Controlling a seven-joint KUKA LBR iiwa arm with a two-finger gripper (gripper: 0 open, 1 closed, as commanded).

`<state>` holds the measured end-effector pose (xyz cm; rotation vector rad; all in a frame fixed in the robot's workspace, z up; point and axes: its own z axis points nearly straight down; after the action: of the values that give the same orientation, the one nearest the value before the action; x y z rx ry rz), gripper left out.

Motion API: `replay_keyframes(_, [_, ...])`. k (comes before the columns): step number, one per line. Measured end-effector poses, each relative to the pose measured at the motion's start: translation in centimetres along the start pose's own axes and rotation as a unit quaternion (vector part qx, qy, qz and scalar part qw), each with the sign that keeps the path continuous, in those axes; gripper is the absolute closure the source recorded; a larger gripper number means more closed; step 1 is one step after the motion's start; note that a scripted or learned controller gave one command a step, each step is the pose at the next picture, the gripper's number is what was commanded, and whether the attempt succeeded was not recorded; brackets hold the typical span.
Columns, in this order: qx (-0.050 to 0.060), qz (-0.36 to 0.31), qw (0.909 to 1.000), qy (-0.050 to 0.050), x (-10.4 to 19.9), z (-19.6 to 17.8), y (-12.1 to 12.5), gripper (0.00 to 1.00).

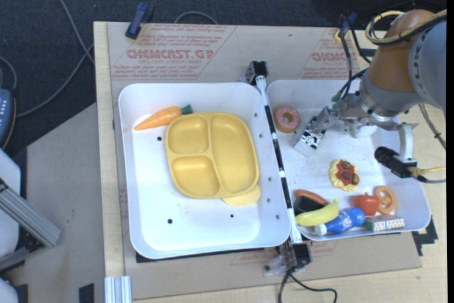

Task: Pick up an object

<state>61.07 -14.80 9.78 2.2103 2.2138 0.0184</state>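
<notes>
My gripper (311,138) hangs low over the upper left part of the right bin (418,189), reaching in from the right. A pink donut (286,118) lies just to its left, apart from it. Further toward the front of that bin lie a small round pizza (345,174), a yellow banana (318,214), a red tomato (365,204), a pretzel (384,198) and a blue bottle (345,221). Nothing shows in the gripper's grasp.
The left bin (142,209) holds a yellow divided plate (211,155) and an orange carrot (158,118) at its upper left. A black divider rail (273,145) runs between the bins. The grey and orange arm (397,67) covers the right bin's upper right corner.
</notes>
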Motion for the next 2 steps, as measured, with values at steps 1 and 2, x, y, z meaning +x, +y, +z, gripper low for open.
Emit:
replay_keyframes(1, [0.000,0.000,1.0000,0.000,0.1,0.0,-0.7,0.00])
replay_keyframes(2, [-0.012,0.003,0.9999,-0.005,1.8,-0.2,-5.7,0.00])
